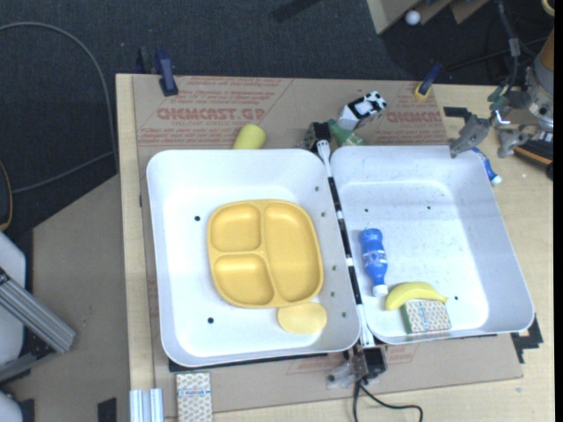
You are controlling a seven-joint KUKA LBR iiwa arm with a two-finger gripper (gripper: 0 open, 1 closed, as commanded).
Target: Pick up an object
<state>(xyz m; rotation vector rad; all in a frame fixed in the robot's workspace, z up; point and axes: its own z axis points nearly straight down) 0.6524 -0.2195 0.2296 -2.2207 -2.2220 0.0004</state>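
Gripper is seen at the far right, just above the far-right corner of the right bin. Fingers are spread; nothing is pinched between them. One fingertip hangs over the far rim, the other near a small blue item lying on the right rim.

Candidate objects are located well apart from the gripper, all at the near end of the right bin:
- Blue bottle, white cap pointing near, laid along the left wall of the right bin.
- Banana, just near and right of the bottle cap.
- Small box, touching the banana's near side, close to the near rim.

The far half of the right bin, under the gripper, is bare floor.

Left bin:
- Yellow divided plate, roughly centred, three compartments.
- Pale yellow disc, touching the plate's near-right edge.

Outside the bins, on the cardboard-covered bench:
- Yellow cylinder, just beyond the far rim of the left bin.
- Black-and-white toy and some green clutter, at the far end of the seam between the bins.
- Blue clamps on the far edge of the bench.
- A patterned box, near the left bin's near rim.

Nearest candidate to the gripper is the bottle, diagonally near-left of it.
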